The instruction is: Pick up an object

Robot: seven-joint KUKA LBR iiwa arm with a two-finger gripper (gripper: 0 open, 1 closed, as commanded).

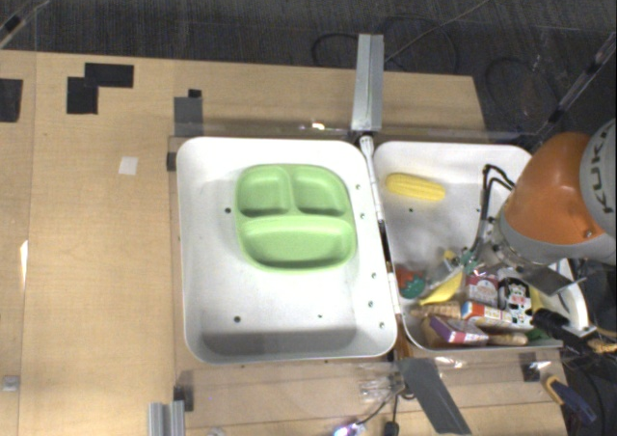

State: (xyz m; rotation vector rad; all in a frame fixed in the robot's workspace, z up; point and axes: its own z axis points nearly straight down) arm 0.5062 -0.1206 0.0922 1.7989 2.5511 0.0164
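Observation:
The right bin (445, 159) holds a yellow corn cob (415, 188) lying alone near its far left. A pile of small items crowds the bin's near edge: a yellow banana-shaped piece (442, 287), a green and red piece (413, 284), a purple item (445, 330) and a black and white box (516, 297). My gripper (485, 275) hangs low over this pile, beneath the orange band (551, 195) of the arm. The arm's bulk and the clutter hide the gripper's tip.
The left bin (207, 260) carries a green divided plate (292, 215) in its far half. A metal post (368, 77) stands behind the wall between the two bins. Cables trail at the right side of the bench.

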